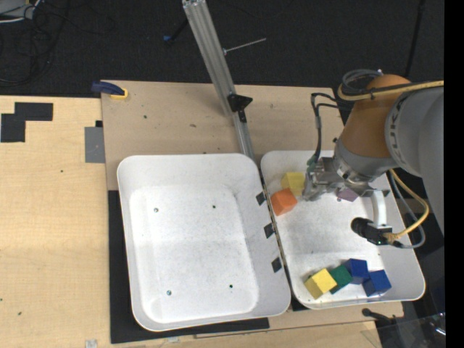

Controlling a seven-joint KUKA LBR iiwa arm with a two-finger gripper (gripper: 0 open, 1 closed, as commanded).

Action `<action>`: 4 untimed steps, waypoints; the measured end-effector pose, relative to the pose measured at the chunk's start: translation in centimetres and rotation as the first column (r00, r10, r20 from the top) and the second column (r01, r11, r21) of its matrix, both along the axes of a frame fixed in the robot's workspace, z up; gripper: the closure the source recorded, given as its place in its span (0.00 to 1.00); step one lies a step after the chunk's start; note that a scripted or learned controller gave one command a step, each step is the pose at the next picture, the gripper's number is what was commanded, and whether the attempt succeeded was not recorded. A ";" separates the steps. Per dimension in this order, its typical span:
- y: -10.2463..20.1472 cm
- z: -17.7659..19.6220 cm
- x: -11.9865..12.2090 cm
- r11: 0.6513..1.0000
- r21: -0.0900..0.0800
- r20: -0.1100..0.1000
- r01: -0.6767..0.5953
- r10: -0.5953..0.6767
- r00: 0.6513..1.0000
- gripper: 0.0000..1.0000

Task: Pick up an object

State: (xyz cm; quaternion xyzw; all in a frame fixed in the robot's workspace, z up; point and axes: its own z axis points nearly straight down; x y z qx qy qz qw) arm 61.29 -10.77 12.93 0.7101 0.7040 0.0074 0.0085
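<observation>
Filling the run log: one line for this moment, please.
gripper: over right white bin | beside yellow block, orange block | grasp: cannot tell

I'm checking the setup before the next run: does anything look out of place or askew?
Nothing is spilled or damaged. All the blocks sit inside the right bin: a yellow block and orange block near the claw, the rest clustered in its near corner.

Even overhead light, mild glare on the left bin (pixel 145 172), soft focus, dark backdrop.
</observation>
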 end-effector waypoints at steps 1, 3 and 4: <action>-0.4 6.2 0.4 1.000 0.001 -0.020 -0.008 0.008 1.000 1.00; -0.6 6.8 0.4 1.000 0.002 -0.028 -0.009 0.009 1.000 1.00; 4.6 6.7 2.0 1.000 0.004 -0.024 -0.013 0.013 1.000 1.00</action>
